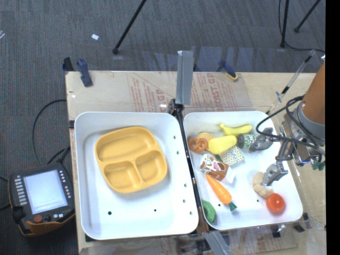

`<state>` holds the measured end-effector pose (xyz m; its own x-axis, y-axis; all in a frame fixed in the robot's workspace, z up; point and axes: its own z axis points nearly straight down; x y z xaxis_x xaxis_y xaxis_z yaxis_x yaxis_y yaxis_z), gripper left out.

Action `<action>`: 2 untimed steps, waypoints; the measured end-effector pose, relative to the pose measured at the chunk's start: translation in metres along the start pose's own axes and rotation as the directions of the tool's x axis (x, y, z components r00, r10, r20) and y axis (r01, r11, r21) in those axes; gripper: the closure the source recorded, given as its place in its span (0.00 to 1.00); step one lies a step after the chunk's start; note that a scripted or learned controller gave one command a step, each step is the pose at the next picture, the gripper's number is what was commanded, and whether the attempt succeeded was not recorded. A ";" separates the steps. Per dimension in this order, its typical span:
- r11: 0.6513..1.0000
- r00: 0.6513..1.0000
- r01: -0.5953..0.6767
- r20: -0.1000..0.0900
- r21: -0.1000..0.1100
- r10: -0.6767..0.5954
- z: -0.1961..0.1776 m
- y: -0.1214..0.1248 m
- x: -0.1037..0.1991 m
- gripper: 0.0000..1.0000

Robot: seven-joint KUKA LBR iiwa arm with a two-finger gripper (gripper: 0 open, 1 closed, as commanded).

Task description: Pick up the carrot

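Two shallow white bins sit side by side on the tabletop (133,92), meeting at a central seam. The left bin (87,206) carries one yellow divided tray (131,159), with bare floor all round it. The right bin (241,221) is more crowded: one carrot (219,189) lies slanted near the bin's near left part, just beside a small printed carton (213,166); one green piece (209,211) lies at the near left corner. Farther back lie one pretzel (198,144), one banana (237,128) and one yellow pepper-like piece (221,144). One red tomato (275,203) rests in the near right corner. Open floor lies right of the carrot. The arm (319,102) reaches in from the right, its tool (272,173) hanging low over the bin's right side, well apart from the carrot; I cannot tell whether the tool is open or closed
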<state>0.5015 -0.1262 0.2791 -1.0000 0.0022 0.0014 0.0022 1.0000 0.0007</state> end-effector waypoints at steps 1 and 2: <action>0.999 0.999 -0.036 -0.012 -0.003 0.036 0.145 0.044 0.028 0.00; 1.000 1.000 0.012 -0.005 -0.001 -0.012 0.194 0.048 0.027 0.00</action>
<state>0.4744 -0.0782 0.0848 -0.9999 -0.0095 0.0065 -0.0095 1.0000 0.0022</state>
